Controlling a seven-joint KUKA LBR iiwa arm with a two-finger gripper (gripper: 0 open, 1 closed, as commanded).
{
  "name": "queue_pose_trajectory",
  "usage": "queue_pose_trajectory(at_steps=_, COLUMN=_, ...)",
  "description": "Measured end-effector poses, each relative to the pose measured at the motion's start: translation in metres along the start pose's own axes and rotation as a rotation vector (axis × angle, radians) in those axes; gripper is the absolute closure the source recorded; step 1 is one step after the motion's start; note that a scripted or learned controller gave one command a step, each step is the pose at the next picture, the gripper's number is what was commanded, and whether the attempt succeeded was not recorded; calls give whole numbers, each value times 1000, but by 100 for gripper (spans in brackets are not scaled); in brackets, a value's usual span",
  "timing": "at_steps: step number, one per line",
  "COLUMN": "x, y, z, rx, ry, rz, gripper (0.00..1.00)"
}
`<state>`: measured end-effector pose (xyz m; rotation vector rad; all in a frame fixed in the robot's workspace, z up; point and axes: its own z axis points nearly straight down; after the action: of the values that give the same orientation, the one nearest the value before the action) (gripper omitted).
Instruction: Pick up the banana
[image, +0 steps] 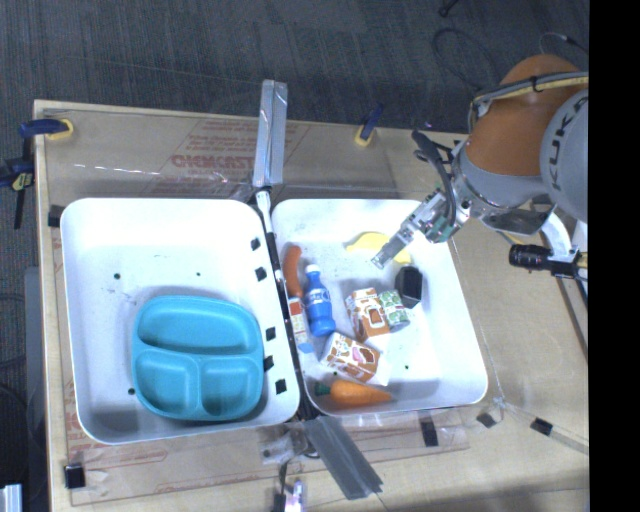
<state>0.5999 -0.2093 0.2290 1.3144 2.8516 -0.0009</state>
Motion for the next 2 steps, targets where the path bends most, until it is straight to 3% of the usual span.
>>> queue_pose_trajectory(at_steps=1, x=-14, y=17, z=57, rx=2, ry=3, rz=-34, gripper=0)
queue_pose_trajectory(at_steps=2, x=-14, y=16, z=1, rx=0, ry=0, rz=-79, gripper=0)
